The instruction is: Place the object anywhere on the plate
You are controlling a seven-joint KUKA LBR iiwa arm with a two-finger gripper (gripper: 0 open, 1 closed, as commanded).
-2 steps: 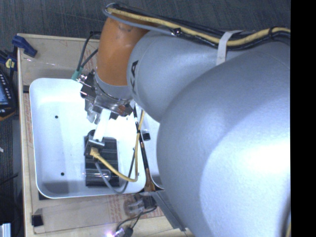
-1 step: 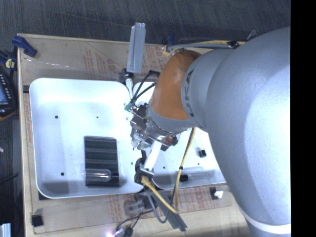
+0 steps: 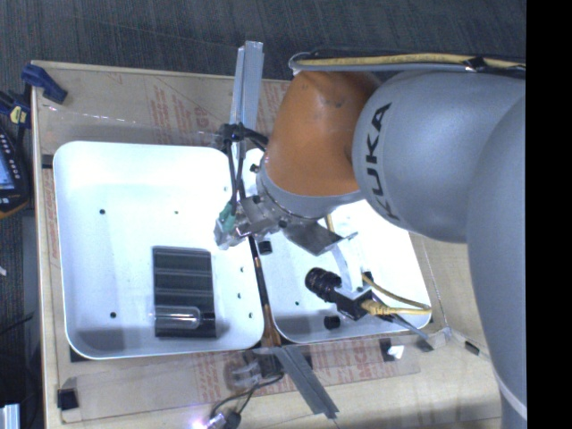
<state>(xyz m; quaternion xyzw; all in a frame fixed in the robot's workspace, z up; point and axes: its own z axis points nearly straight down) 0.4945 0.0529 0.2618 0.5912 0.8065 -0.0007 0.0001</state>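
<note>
The gripper (image 3: 234, 224) is seen over the seam where the two bins meet, carried by the grey arm (image 3: 429, 150) with its orange band (image 3: 313, 141) directly behind it. Whether the gripper is spread or pressed together cannot be told, as the tool is small and partly masked by the wrist; a greenish speck is noted at its tip, but nothing can be confirmed as held. Away from the arm and toward the view's lower edge from the gripper, inside the left bin (image 3: 67, 239), a dark ribbed plate (image 3: 183, 275) is laid flat. At the plate's end farthest from the gripper, a small clear rounded object (image 3: 179, 315) is seen, apparently resting on the ribs. It is judged to be light, stiff and smooth, so slipping or rolling is to be expected. A hold across its narrow middle is advised, with the squeeze applied square to its long axis.
</note>
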